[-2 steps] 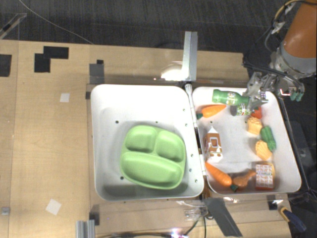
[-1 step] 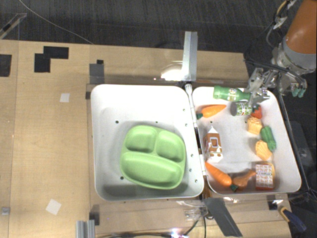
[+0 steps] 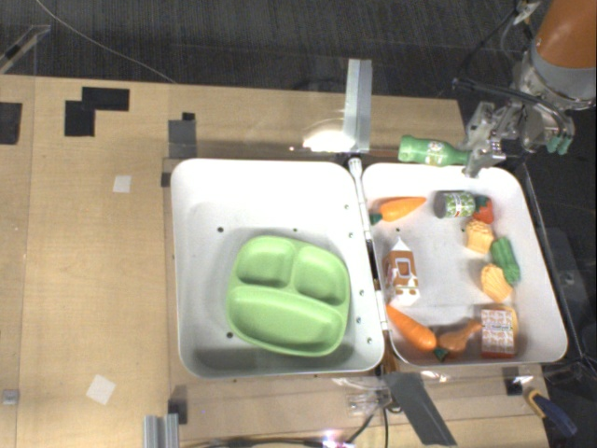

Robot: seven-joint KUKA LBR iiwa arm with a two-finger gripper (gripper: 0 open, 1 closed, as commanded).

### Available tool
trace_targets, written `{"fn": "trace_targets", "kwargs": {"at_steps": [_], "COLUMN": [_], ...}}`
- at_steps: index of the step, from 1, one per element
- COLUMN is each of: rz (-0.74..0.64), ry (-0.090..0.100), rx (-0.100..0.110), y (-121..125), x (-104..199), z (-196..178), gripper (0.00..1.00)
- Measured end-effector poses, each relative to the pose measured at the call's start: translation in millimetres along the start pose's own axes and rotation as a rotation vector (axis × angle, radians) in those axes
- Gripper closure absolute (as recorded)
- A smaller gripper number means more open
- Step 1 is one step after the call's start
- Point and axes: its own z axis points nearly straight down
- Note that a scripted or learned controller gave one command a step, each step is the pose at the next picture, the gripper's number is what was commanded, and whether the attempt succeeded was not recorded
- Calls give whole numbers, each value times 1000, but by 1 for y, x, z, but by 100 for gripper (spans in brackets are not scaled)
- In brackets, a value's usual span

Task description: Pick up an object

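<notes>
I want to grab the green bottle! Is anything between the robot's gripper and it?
Nothing visible blocks it. The gripper hangs right beside the green bottle, which lies along the far rim of the right bin, apart from the other toys.

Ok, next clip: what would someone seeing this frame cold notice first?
Probably the big green divided plate, alone in the left bin. Next, the clutter of toy food in the right bin, including two carrots and a small carton. The hand hangs at that bin's far edge, next to a green bottle.

No legible text or labels anywhere
</notes>
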Motion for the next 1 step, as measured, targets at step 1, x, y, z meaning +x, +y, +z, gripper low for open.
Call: {"fn": "trace_targets", "kwargs": {"at_steps": [1], "rz": [-38], "ry": [3], "rx": [1], "y": [-7], "x": [51], "z": [9], "gripper": [100]}}
